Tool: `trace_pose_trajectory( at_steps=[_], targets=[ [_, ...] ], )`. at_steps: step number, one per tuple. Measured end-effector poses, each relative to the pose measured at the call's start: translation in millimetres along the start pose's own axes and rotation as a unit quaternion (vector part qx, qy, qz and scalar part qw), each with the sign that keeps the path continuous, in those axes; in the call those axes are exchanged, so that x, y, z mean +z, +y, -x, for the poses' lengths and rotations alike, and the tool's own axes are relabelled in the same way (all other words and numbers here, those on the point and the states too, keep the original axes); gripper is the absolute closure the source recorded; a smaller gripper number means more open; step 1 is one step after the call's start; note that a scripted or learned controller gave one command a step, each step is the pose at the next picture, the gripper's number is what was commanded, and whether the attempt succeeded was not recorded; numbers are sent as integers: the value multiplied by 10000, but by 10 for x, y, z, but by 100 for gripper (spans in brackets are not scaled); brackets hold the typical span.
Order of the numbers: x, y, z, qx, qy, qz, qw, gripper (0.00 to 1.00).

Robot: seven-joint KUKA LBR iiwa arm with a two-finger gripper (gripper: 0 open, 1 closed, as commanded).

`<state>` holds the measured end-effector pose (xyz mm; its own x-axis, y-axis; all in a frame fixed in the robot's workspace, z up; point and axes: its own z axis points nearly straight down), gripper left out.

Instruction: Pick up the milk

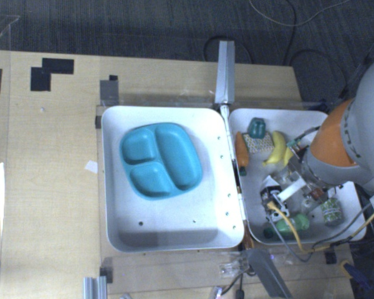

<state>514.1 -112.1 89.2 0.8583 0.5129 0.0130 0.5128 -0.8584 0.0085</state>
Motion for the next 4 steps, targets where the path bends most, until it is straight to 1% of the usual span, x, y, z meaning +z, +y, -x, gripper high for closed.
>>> trace_pose_trajectory(
  at_steps=[1, 2, 3, 4],
  targets=[
    [-219, -2, -493, 830, -54, -38, 9965, 0],
    [-960, -452, -531, 682, -50, -38, 9976, 0],
    [-944, -51, -970, 1045, -62, -35, 9945, 0],
    [-43, -17, -411, 754, -61, -43, 9971, 0]
  ],
)
